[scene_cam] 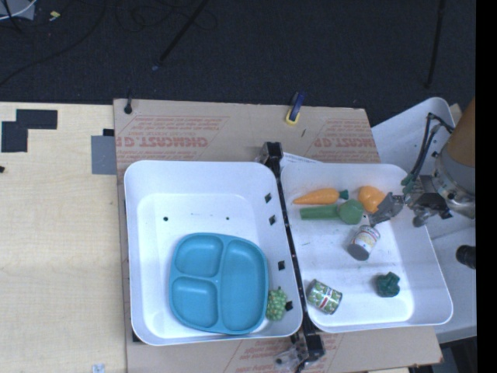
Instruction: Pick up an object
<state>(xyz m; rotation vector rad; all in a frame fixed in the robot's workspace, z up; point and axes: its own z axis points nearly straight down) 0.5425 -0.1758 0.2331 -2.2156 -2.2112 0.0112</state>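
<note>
The right bin [423,305] holds several small things. An orange carrot [318,196] lies at the back beside a green vegetable [338,211] and an orange fruit [370,197]. A small grey jar [363,242] lies tilted in the middle, a green-labelled can [324,297] is at the front left, and a dark green lump [388,284] is at the front right. My gripper [404,212] hangs over the bin's right side, open, with nothing between its fingers. Its left fingertip [382,213] is just above the grey jar and next to the orange fruit.
The left bin [147,200] holds a blue divided plate [219,282] and a bunch of green grapes [276,304] against the wall between the bins. Cardboard [233,134] lies under both bins. The arm [458,177] comes in from the right.
</note>
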